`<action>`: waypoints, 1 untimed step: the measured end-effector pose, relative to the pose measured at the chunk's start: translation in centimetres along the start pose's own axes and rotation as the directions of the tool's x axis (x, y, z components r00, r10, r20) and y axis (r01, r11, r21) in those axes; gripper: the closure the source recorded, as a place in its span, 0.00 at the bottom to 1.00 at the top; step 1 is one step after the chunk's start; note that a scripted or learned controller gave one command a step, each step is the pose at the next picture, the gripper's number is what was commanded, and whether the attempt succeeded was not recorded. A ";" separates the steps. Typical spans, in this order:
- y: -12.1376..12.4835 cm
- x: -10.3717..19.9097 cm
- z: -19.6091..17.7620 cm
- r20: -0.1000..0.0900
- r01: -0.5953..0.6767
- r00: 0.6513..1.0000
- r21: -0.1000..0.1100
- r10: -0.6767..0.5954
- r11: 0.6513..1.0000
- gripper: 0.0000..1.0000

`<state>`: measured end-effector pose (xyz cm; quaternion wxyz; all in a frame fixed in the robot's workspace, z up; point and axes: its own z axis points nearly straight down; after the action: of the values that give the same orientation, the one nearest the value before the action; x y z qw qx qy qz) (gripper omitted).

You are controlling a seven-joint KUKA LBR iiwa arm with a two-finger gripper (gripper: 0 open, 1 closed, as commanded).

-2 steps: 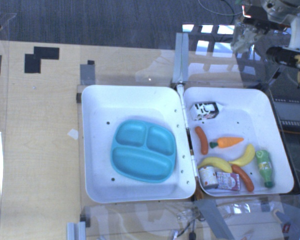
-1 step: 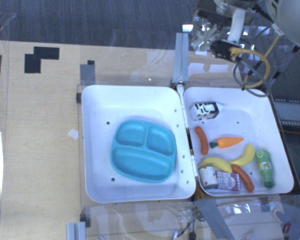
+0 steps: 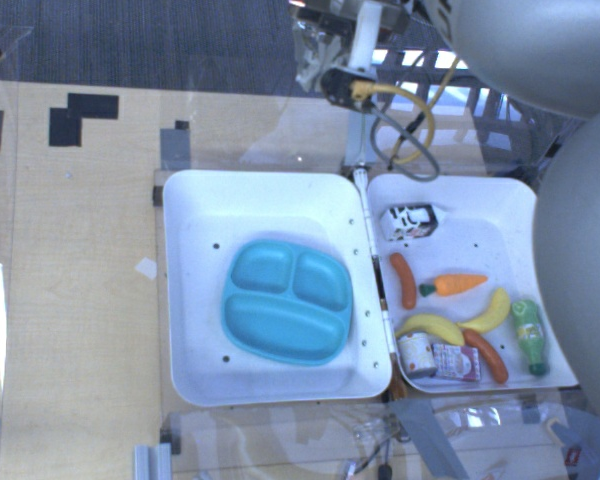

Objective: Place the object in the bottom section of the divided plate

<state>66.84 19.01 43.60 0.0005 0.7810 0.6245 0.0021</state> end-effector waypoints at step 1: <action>1.1 -15.7 -0.1 0.001 -0.061 0.998 -0.002 0.061 0.998 1.00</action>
<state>64.44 3.45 43.70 0.0013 0.7998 0.6002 0.0024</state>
